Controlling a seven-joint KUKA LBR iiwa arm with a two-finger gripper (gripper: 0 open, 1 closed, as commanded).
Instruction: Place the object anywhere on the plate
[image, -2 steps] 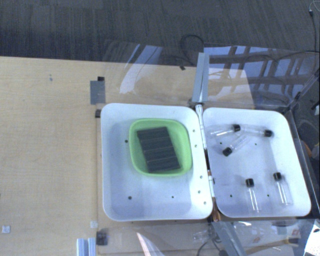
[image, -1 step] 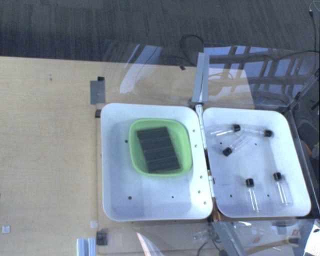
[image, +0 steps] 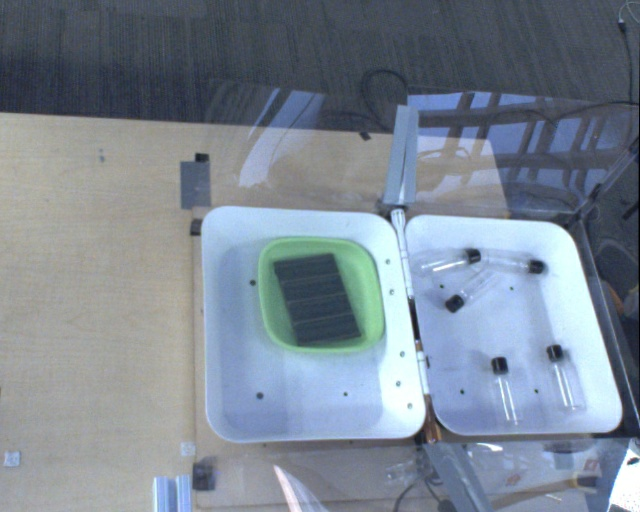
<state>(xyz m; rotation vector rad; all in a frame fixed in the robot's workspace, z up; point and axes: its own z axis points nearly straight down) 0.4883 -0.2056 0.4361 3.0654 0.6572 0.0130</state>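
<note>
A green square plate (image: 372, 300) lies in the left bin (image: 230, 400), with a dark ribbed rectangular block (image: 317, 298) lying on its middle. The right bin (image: 590, 330) holds several clear vials with black caps: one vial (image: 450, 262) near the bin's upper left, a second vial (image: 512, 263) beside it, a third vial (image: 470, 292) just below them, and two more lower down, one vial (image: 504, 388) and another vial (image: 561, 373), both standing lengthwise toward the front.
A grey metal bar (image: 402, 160) runs back from the seam between the bins. A small grey bracket (image: 196, 183) sits on the wooden bench behind the left bin. Black cables (image: 380, 85) lie beyond the bench's back edge.
</note>
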